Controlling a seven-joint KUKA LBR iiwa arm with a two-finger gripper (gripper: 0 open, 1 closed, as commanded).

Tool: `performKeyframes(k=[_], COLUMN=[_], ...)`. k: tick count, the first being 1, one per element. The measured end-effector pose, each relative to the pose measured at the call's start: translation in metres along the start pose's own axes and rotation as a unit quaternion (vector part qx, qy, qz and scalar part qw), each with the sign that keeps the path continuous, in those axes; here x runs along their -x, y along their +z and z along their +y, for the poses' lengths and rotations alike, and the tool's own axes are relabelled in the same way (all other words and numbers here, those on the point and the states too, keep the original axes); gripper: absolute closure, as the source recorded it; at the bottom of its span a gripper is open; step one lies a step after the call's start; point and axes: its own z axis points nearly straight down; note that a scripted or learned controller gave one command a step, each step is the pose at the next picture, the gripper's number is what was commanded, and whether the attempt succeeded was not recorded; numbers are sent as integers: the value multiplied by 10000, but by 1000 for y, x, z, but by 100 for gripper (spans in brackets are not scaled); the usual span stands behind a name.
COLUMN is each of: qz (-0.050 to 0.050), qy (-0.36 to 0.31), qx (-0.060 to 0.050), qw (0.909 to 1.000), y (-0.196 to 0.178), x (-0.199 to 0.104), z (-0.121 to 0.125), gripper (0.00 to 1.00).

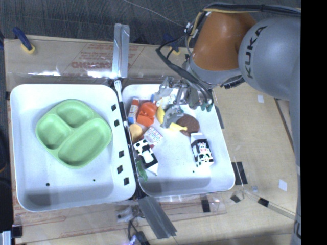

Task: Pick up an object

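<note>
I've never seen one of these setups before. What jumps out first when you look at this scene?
The big grey robot arm with its orange band dominates the upper right, reaching down so its gripper sits over the right white bin. That bin holds a jumble of small toys, including an orange block and two black-and-white cow-patterned cartons. In the left white bin lies a pale green divided plastic plate, alone.

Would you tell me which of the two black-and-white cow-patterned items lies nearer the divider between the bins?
The left cow-patterned item, lying beside the divider; the other cow-patterned item sits toward the right bin's outer side.
</note>
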Motion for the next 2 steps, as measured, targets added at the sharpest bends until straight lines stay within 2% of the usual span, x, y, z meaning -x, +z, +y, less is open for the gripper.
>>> performKeyframes(k=[1,2], qz=[45,-73], qy=[-24,-720], qx=[13,-16], qw=[10000,9974], y=[125,124], x=[40,-98], z=[-11,-45], gripper=[0,0])
